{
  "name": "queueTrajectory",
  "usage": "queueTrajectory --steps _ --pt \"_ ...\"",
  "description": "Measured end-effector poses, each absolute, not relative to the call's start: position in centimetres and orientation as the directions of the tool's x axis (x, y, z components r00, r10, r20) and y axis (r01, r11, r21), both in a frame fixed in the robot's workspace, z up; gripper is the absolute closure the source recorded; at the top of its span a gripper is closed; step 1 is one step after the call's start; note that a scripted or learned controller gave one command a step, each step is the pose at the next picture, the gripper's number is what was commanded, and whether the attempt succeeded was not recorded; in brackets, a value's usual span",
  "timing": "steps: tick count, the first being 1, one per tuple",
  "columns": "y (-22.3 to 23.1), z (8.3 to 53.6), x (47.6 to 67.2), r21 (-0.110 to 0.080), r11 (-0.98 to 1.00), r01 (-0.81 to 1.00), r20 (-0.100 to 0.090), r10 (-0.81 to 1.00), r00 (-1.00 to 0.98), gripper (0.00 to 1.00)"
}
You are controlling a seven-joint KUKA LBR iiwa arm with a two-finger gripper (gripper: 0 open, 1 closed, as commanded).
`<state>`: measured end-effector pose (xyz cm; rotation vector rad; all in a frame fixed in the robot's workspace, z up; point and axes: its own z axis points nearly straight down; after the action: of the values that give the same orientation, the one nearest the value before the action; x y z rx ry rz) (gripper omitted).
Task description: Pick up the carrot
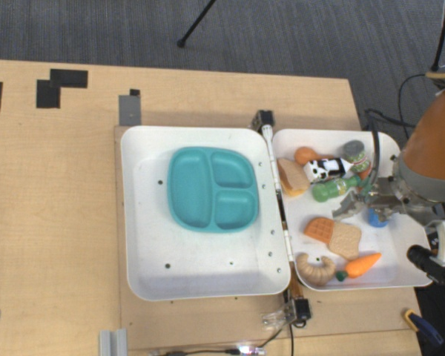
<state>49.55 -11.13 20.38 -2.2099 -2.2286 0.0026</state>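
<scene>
A pale wooden bench fills the view under grey carpet, carrying my two shallow white bins side by side. The left bin is the roomiest, with wide bare floor all round a teal divided plate lying at its middle. The right bin is crowded: my arm comes over its right edge, and my gripper hangs low above its middle, beside a green bottle and a black-and-white cow; whether its fingers are apart or closed I cannot tell, and I see nothing in them. The carrot lies apart from the gripper near the bin's front rim, just beside a slice of toast and a waffle, with bare floor to its right.
</scene>
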Motion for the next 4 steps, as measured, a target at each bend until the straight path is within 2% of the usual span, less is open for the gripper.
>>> queueTrajectory --steps 1,2,3,4 --pt "-18.5 13.2 48.7 -0.005 0.171 0.985 0.001 0.985 -0.171 0.00" --pt "-17.1 9.1 49.3 0.008 0.491 0.871 -0.005 0.871 -0.491 0.00" --pt "-17.0 10.0 49.8 0.019 0.493 0.870 -0.014 0.870 -0.493 1.00" --pt "-17.0 10.0 49.8 0.018 0.492 0.870 -0.012 0.870 -0.492 0.00"
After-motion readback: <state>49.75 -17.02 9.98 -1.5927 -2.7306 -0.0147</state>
